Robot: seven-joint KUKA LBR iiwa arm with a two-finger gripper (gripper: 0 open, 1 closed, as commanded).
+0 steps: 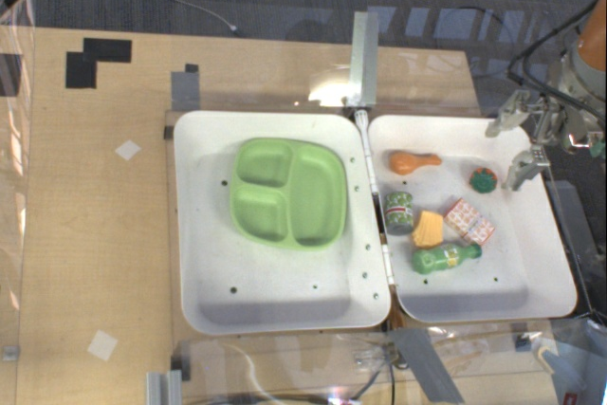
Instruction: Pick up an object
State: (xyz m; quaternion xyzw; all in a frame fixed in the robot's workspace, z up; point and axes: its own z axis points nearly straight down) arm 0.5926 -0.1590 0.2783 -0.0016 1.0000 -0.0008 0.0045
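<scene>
The right bin (531,285) holds several small objects: an orange carrot-like piece (413,162), a green round item with a red spot (484,180), a green patterned can (398,211), a yellow wedge (429,229), a red-and-white checkered box (469,221) and a green bottle (444,258). My gripper (518,145) hovers over the bin's far right corner, up and to the right of the green round item. Its two fingers stand apart with nothing between them.
The left bin (204,289) holds a green divided plate (289,193). A metal divider post (363,62) rises between the bins at the back. Cables hang at the upper right near the arm (579,71).
</scene>
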